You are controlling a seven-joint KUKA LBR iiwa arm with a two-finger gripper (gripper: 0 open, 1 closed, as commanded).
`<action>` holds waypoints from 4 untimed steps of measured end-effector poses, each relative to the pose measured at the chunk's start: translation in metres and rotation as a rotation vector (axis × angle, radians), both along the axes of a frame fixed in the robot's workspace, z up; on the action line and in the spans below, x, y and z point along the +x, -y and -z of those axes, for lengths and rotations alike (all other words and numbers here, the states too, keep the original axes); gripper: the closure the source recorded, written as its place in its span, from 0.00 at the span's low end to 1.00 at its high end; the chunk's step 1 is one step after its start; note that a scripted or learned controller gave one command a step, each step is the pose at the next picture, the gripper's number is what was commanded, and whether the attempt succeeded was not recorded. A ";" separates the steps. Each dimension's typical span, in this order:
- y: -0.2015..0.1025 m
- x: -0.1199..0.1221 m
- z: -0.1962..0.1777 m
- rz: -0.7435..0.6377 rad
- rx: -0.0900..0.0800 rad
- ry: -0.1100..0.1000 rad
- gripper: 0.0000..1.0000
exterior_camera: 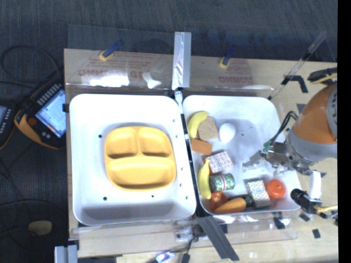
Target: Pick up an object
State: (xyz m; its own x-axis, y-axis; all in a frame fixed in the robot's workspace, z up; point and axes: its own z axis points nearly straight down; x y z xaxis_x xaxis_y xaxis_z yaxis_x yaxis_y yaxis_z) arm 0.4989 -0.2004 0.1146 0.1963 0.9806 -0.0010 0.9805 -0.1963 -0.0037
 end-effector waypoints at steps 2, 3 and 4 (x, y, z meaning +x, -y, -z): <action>-0.012 0.011 0.026 -0.013 -0.003 0.008 0.00; 0.011 -0.015 -0.068 -0.054 -0.002 0.001 0.00; -0.050 0.021 0.022 0.381 -0.006 0.020 0.00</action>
State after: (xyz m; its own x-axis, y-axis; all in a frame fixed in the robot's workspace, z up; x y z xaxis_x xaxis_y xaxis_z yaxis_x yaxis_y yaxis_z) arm 0.5197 -0.1508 0.0922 0.5464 0.8375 0.0011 0.8374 -0.5464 0.0170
